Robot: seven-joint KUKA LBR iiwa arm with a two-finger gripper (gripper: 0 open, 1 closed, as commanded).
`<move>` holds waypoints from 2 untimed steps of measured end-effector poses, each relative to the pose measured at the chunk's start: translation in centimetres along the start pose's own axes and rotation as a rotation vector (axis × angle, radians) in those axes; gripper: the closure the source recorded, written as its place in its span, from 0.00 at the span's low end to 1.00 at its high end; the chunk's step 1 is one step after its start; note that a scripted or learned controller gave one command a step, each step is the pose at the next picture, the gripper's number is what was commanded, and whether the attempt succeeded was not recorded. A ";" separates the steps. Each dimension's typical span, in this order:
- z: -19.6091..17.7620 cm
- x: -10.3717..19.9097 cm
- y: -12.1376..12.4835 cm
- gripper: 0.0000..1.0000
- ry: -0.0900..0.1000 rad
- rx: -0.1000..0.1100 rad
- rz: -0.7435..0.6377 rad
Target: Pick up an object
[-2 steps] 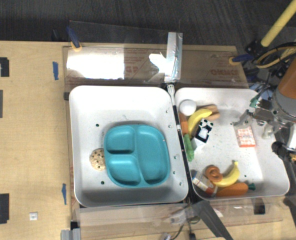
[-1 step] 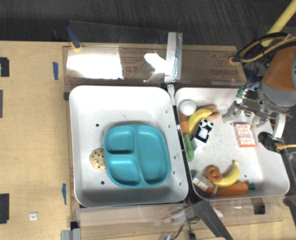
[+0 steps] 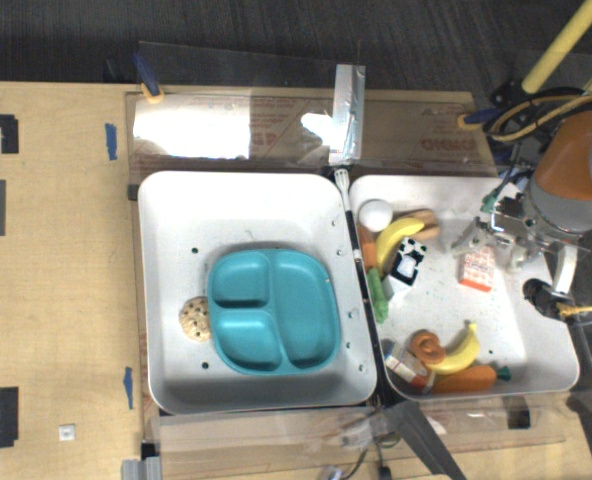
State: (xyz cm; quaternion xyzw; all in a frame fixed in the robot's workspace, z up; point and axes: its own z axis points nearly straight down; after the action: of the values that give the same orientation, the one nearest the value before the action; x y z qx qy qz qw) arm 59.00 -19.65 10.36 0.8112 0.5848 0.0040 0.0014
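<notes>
The right bin (image 3: 536, 358) holds several things. A white ball (image 3: 375, 213), a yellow banana (image 3: 396, 236) and a black-and-white block (image 3: 408, 261) lie near its left wall, with a green piece (image 3: 378, 293) below them. A red-and-white packet (image 3: 476, 267) lies mid-bin. At the front sit a second banana (image 3: 459, 352), a carrot (image 3: 466, 377) and a curled brown pastry (image 3: 426, 347). My gripper (image 3: 503, 230) hangs over the bin's upper right, just above and right of the packet, with nothing visibly held.
The left bin (image 3: 176, 218) carries a teal divided plate (image 3: 273, 309), with a cookie (image 3: 195, 318) beside its left edge. A metal divider post (image 3: 347, 113) stands behind the bins. The grey arm with its orange band (image 3: 574, 163) enters from the right, with yellow cables behind it.
</notes>
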 end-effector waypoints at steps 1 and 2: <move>1.6 1.2 4.6 0.00 0.014 0.008 0.033; 1.6 0.6 1.4 0.00 0.003 0.005 -0.041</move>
State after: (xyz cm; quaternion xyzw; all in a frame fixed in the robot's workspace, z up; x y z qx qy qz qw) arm 60.53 -19.54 8.77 0.7991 0.6012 0.0039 -0.0017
